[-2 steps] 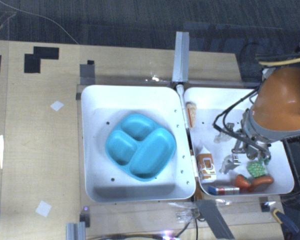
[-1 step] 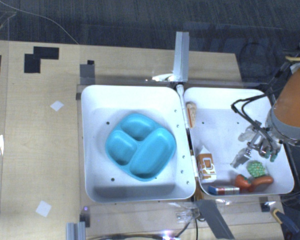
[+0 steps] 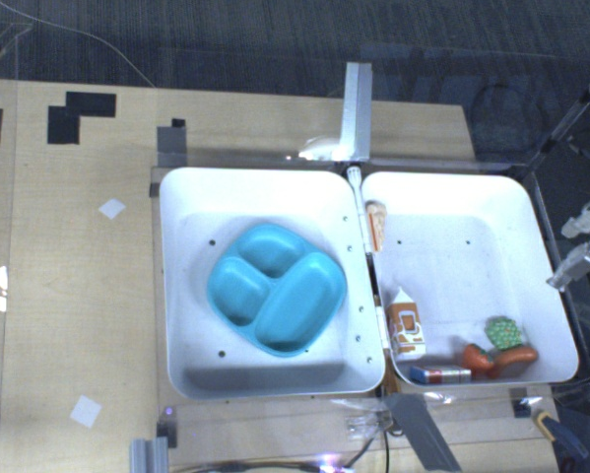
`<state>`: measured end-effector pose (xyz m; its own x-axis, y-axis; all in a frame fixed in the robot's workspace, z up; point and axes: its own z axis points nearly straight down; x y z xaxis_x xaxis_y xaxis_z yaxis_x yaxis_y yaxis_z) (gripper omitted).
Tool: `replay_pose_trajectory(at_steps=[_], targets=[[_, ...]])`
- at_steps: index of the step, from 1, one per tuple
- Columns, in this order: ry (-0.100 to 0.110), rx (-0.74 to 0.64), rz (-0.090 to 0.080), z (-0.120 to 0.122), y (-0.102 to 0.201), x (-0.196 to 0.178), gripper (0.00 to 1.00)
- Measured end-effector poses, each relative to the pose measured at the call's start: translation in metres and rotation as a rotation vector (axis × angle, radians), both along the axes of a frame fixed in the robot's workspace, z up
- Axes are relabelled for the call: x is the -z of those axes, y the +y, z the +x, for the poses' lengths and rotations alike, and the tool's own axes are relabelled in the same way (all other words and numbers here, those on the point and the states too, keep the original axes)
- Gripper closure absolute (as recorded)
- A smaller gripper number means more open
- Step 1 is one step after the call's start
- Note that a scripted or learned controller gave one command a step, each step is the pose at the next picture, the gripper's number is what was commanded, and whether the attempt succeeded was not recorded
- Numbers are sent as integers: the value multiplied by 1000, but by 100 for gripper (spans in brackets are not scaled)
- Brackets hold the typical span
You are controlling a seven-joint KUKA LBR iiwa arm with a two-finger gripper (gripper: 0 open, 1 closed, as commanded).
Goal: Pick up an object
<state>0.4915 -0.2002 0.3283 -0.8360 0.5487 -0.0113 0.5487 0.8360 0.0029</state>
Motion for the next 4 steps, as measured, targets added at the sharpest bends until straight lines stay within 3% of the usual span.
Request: replay_pose_trajectory(at_steps=[1,2,3,4], targets=[[5,42,3,-3,-5,164,0],[4,16,3,-3,59,144,0],[5,245,5,-3,40,157,0],[6,102,4,-3,84,210,0]])
